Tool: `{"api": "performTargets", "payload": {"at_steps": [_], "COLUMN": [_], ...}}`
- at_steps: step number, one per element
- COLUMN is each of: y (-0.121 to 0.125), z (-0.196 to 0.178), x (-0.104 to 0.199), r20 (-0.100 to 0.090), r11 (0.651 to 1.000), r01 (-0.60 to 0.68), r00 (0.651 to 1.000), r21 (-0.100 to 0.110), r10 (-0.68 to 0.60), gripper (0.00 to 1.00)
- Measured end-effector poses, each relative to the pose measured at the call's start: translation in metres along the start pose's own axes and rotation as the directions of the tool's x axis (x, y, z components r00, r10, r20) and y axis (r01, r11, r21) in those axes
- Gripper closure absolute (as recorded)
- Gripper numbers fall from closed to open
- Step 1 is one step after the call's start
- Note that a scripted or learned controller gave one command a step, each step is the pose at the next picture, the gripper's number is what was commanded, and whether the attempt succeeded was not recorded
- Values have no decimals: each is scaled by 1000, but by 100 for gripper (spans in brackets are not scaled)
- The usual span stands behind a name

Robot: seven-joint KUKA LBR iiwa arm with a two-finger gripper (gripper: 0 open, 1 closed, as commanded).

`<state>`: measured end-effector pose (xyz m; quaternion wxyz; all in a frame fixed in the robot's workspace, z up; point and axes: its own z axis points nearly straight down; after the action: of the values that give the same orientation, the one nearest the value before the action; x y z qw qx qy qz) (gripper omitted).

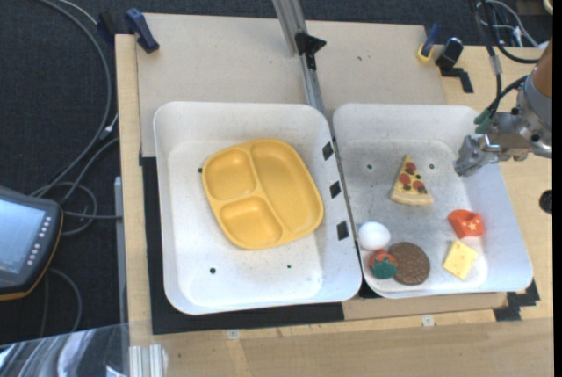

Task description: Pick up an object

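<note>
We read no brand, label or lettering on any item: in the right bin (518,217) we list a pizza slice (411,183), a white egg (375,235), a brown cookie (409,263), a red-and-green piece (382,263), a red piece (466,223) and a yellow cheese wedge (461,260); in the left bin (176,191), a yellow divided plate (261,192). The gripper (468,160) sits over the right bin's upper right, its arm entering low from the right, the pizza slice lying apart to its lower left. We cannot tell how far its tips are parted, and see nothing held.
</note>
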<state>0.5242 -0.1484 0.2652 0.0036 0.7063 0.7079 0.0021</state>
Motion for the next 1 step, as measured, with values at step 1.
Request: {"api": "performTargets", "payload": {"at_steps": [1], "y": [2], "z": [-2], "x": [58], "r20": [-5], "r11": [1000], "r01": [6], "r00": [1000], "r21": [8], "r10": [-6], "gripper": [100]}}
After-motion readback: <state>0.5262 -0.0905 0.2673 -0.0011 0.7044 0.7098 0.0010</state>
